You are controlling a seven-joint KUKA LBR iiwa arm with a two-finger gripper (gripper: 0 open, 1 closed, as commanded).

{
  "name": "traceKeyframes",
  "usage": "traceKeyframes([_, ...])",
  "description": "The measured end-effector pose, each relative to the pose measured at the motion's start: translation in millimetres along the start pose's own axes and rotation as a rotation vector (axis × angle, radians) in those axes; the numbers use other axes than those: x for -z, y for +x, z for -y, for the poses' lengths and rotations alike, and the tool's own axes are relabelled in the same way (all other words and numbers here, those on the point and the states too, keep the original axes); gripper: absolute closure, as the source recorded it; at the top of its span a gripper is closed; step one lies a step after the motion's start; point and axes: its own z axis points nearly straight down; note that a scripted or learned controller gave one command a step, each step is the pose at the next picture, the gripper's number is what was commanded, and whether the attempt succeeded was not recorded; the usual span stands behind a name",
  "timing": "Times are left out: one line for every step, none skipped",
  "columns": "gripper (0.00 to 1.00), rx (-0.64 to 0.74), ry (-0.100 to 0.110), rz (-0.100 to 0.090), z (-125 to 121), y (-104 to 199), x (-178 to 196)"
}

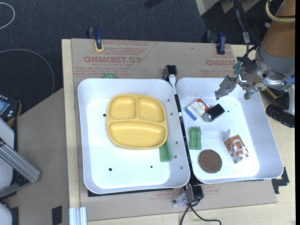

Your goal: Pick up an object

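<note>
Dark carpet surrounds a wooden tabletop (140,55) w/ two shallow white bins. Left bin (89,139): yellow three-section plastic plate (137,121), green block (165,152) just beside its near-right edge. Right bin (267,139): blue-white packet (197,108), small black block (214,112), green ridged piece (195,138), round brown disc (210,160), orange-white wrapped snack (236,147). Tool (229,86) hangs over the far part of the right bin, above the black block & packet, fingers apart, nothing between them.

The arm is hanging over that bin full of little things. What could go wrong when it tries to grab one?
The black block lies against the small blue-and-white packet, so the pincer may nudge both and lift neither. The brown disc lies flat and could slip away. The wrapped snack sits near the bin's right wall, leaving little room.
</note>
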Motion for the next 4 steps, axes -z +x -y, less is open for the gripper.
traceKeyframes([0.0, -0.005, 0.005, 0.0, 26, -15, -197])
traceKeyframes([1.0, -0.003, -0.004, 0.002, 24, -14, -179])
traceKeyframes([1.0, 0.01, -0.009, -0.004, 58, 84, -80])
traceKeyframes([1.0, 0.013, -0.016, -0.006, 76, 174, 42])
